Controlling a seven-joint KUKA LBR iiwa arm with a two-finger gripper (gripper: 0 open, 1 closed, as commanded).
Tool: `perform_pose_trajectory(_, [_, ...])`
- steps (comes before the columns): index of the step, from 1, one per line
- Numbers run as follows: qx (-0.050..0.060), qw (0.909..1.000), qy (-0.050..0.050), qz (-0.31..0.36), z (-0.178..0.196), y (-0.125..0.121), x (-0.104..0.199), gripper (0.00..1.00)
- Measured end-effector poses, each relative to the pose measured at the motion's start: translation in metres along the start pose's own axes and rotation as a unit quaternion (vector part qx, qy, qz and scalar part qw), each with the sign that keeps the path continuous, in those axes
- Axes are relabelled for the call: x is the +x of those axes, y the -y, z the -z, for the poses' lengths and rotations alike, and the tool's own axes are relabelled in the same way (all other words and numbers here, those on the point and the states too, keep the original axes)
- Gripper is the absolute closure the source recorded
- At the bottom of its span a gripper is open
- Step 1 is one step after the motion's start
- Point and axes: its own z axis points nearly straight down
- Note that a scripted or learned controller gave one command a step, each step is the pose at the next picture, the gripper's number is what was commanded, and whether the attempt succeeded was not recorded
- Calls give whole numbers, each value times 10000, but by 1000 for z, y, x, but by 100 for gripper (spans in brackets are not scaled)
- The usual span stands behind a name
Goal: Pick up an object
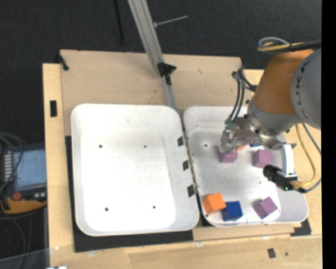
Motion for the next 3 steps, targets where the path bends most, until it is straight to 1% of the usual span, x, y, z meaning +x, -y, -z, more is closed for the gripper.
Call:
perform_pose_trajectory(1, [3,10000,-2,3,-1,-11,52,100])
perform_pose_trajectory(2, [-7,10000,-4,6,21,-19,108,100])
perform_pose_trajectory(3, [3,10000,-2,2,20,-23,156,100])
